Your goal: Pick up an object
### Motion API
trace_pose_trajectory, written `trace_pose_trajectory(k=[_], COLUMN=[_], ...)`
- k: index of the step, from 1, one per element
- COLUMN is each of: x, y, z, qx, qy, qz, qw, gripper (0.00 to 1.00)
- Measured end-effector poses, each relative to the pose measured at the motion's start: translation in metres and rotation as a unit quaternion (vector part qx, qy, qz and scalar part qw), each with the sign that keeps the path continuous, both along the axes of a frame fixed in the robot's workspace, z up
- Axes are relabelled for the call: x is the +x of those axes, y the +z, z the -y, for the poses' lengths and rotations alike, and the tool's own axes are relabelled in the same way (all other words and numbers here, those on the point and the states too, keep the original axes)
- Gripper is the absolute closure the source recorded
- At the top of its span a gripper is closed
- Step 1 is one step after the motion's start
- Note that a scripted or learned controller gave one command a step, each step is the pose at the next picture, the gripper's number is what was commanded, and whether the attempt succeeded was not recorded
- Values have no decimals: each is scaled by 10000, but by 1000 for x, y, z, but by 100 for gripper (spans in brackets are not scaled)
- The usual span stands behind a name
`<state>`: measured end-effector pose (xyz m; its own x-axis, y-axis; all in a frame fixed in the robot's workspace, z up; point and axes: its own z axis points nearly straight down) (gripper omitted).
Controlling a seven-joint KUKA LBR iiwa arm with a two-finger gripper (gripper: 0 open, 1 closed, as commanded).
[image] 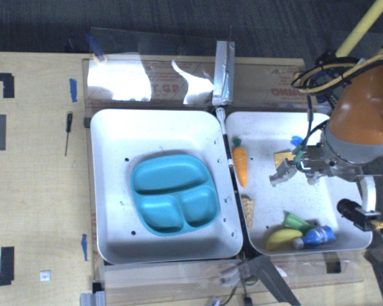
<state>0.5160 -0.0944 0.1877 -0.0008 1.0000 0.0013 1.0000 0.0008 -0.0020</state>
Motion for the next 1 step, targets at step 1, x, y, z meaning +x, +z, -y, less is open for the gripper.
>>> trace_pose_trajectory(k=[1], x=[74], y=[-86], z=[31], qx=[-20], qy=[17], qz=[111], qw=[9999], gripper=[0])
